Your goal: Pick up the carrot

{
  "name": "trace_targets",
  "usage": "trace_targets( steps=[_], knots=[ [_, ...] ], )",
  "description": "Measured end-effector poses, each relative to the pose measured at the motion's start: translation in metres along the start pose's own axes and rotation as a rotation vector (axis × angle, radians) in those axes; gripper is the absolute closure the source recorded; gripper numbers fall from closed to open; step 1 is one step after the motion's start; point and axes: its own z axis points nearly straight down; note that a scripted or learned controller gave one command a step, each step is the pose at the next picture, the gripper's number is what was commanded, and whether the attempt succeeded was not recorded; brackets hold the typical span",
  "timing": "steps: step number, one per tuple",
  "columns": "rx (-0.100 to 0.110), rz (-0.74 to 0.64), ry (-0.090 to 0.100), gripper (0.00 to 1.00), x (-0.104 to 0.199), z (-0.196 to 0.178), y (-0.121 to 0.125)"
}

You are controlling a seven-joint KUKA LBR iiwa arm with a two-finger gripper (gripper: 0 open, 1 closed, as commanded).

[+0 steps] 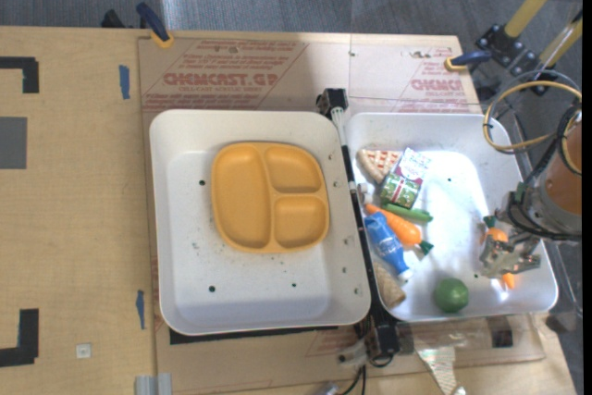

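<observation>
Camera view, big to small. Bench [74, 199] spans the frame, cardboard-topped w/ black tape marks at far left. Two white bins sit side by side on it: left bin [185, 291] centre frame, right bin [462, 180] centre-right, rims touching along the middle so I can reach both w/o moving base.

Yellow divided plate [270, 196] lies flat in the middle of the left bin, nothing on it; prob. a drop spot, not needed for this pick.

My arm [560, 185] enters at right edge, orange band showing. My gripper [506, 256] hangs over the lower right part of the right bin, close to its right wall. Can't tell if it's open or closed, too cluttered and small there. Nothing visibly held.

Clutter is bunched along the right bin's left side: sandwich-like wedge [377, 164] at top, green-white carton [407, 178] next to it, blue bottle [387, 243] below. Green lime [451, 294] sits alone, lower centre of that bin.

Carrot [400, 224] lies slanted in that pile, touching the bottle, green stem end toward the carton. It's well left of my gripper, so pick not started; neighbours crowd it, so I'd judge a clean grasp is tight.
</observation>
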Motion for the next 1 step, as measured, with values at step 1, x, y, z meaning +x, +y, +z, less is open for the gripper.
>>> trace_targets(
  steps=[1],
  knots=[
    [-0.004,-0.004,-0.008,0.00,-0.0052,0.0004,0.0016]
  ],
)
